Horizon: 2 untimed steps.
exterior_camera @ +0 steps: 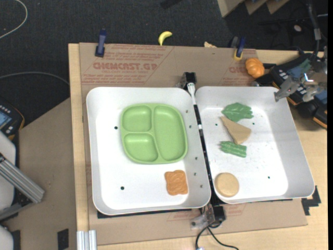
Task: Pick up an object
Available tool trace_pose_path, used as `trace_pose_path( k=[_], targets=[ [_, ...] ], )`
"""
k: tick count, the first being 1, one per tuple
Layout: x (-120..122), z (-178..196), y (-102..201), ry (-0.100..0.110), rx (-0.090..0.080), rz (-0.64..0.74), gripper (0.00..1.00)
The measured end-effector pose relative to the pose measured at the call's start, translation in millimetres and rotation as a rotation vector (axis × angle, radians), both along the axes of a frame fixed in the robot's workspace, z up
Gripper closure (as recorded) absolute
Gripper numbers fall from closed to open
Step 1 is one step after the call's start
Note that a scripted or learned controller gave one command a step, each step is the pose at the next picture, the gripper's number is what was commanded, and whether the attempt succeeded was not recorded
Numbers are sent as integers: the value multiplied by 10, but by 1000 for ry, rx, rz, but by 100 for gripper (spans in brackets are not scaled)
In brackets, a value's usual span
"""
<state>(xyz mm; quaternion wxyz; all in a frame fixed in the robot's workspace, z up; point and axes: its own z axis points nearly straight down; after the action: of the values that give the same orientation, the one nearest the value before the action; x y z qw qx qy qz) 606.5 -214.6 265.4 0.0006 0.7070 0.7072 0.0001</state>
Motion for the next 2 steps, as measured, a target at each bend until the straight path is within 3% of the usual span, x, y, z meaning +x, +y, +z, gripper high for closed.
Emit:
trace_pose_path(
  k=[1, 2],
  targets=[
    [50, 2290, -98, -21, -9, 2, 0],
    [53, 2290, -91, -7, -6, 2, 100]
  ],
)
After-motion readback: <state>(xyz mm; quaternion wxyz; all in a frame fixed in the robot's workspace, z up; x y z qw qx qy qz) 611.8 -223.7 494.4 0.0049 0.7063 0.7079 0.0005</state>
